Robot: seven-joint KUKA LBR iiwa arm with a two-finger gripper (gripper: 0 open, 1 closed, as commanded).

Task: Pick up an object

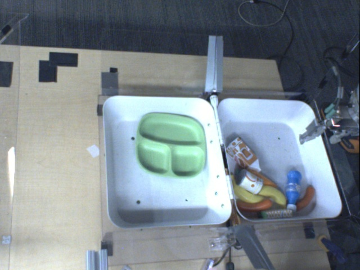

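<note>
Hand [315, 131] at right frame edge, over right bin [281, 114] rim; grip state indiscernible. Banana [264, 193], blue bottle [292, 189] at lower right. Green tray [170, 144] in left bin [121, 167].

Bright, even light from above. White bins [112, 167] shine a bit. Soft shadow at left bin's bottom edge. Picture slightly fuzzy. Dark floor [140, 10] on top.

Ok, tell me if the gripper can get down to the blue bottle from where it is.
Probably yes. The gripper sits at the right bin's far edge, and the blue bottle lies uncovered on top.
</note>
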